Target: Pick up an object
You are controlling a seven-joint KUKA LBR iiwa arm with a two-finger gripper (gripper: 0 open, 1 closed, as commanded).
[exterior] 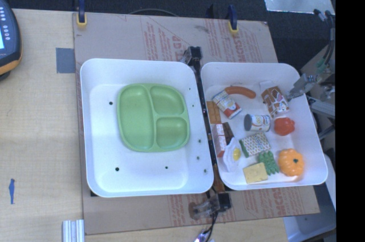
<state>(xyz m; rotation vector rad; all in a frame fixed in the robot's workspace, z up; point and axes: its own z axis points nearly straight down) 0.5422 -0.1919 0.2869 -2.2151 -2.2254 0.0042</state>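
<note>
From the overhead camera I see the gripper (300, 87) at the right bin's (317, 138) right rim, beside a brown carton (275, 101); its grasp I cannot tell; the left bin (91, 121) holds a green plate (153, 117)

Two white bins (91, 121), one green plate (153, 117), one pumpkin (290, 162)

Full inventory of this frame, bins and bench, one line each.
Bins: 2, white, side by side on the bench.
Divided plate: 1, green, left bin.
Toy sausage: 1, orange-red, right bin, top.
Toy tomato: 1, red, right bin.
Toy pumpkin: 1, orange, right bin, lower right.
Toy can: 1, pale, right bin, middle.
Toy cheese: 1, yellow, right bin, bottom.
Clamps: 2, blue and yellow, board's far edge.
Gripper: 1, grey, over right bin's right rim.
</note>
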